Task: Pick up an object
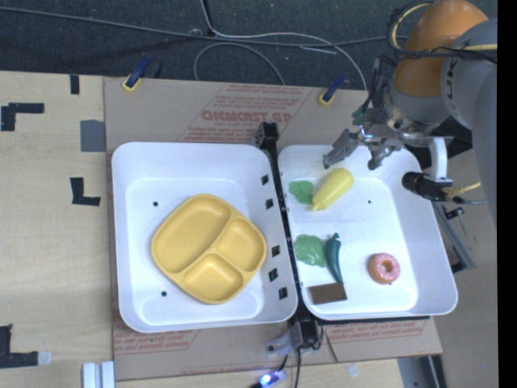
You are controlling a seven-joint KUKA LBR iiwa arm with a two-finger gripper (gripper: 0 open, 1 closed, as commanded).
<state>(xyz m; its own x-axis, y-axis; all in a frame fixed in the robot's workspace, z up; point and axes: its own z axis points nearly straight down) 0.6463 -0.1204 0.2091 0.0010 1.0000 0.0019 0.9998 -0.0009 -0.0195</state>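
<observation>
Camera view has my gripper (pixel 355 153) with fingers spread, empty, just above the yellow bottle (pixel 333 188) in the right bin (pixel 428 241). I bet it rolls away when squeezed.

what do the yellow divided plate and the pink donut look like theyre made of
Yellow divided plate: probably moulded plastic, smooth with a soft sheen and rounded compartment edges. Pink donut: likely a plastic or rubber toy, uniform colour and matte look; too small to tell further.

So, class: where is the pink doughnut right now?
The pink doughnut lies in the right bin, near its front right corner, to the right of the brown block.
</observation>
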